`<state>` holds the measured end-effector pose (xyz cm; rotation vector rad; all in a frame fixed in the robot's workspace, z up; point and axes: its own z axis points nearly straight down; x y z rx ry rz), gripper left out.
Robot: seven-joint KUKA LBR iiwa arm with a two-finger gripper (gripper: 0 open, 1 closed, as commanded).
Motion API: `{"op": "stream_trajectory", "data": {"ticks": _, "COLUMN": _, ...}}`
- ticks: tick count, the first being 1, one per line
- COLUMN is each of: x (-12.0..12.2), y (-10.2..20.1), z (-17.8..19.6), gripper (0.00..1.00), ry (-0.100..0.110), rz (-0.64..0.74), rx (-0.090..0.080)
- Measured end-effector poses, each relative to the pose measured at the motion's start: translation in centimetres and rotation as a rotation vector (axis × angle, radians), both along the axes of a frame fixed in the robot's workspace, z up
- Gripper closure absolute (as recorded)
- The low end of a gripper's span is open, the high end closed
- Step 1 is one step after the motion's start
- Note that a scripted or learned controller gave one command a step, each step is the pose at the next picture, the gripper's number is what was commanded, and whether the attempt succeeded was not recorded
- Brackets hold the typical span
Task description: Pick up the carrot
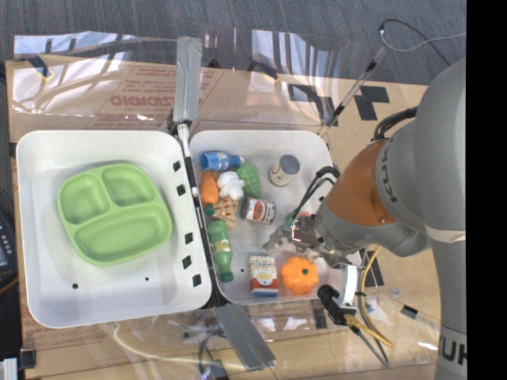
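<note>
The carrot [208, 188] is a short orange piece lying against the left wall of the right bin [309, 142], between a blue bottle [220, 161] and a green bottle [220, 248]. My gripper [287, 237] hangs low over the right-hand middle of that bin, just above an orange pumpkin [299, 275] and right of a red can [257, 210]. It is about a hand's width to the right of the carrot, and nothing shows in its grip.
Around the carrot lie a white vegetable [230, 184], a green vegetable [250, 179] and a tan waffle-like piece [226, 209]. A grey-lidded jar [284, 168] stands at the back, a small carton [263, 275] at the front. The left bin [32, 236] holds a green divided plate [115, 212].
</note>
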<state>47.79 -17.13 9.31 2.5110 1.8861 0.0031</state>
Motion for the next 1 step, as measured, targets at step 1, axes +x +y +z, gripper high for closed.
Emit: {"op": "stream_trajectory", "data": {"ticks": 1, "x": -0.05, "y": 6.62, "z": -0.11, "gripper": 0.0, "ry": 0.002, "rz": -0.607, "rx": 0.001}}
